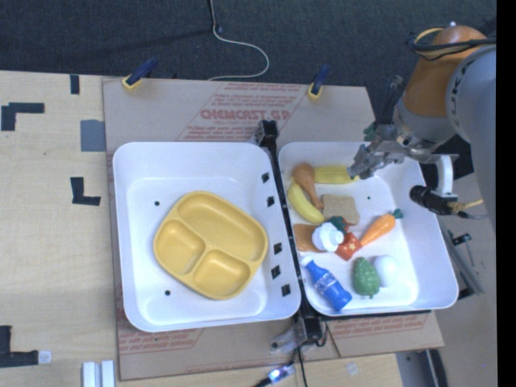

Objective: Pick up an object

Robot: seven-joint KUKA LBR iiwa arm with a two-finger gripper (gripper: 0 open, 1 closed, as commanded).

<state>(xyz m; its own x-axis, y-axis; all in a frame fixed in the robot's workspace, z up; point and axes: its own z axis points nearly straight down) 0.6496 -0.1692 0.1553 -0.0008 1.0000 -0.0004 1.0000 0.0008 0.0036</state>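
So the arm's reaching in over the right bin, and the gripper is parked low near that bin's far edge. Honestly can't tell from this angle what state the gripper is in; the tip is just a dark blob against the white.

The thing that matters is what's right at its nose. The yellow corn-looking piece lies just beside the tool, on the side away from the arm, and it looks like it's touching or nearly touching the tip. Its long axis runs straight out away from the gripper, roughly in line with the reach, so the tool is meeting it end-on rather than across the middle. My guess is that's the target, and a grab would need the gripper to shift further out over the piece's middle.

Everything else sits nearer the camera than the tool: the banana and the brown slice close by, then the carrot, the white-capped bottle, the green piece and the blue bottle well apart from it.

The yellow divided tray in the left bin is way off past the divider, not in play.
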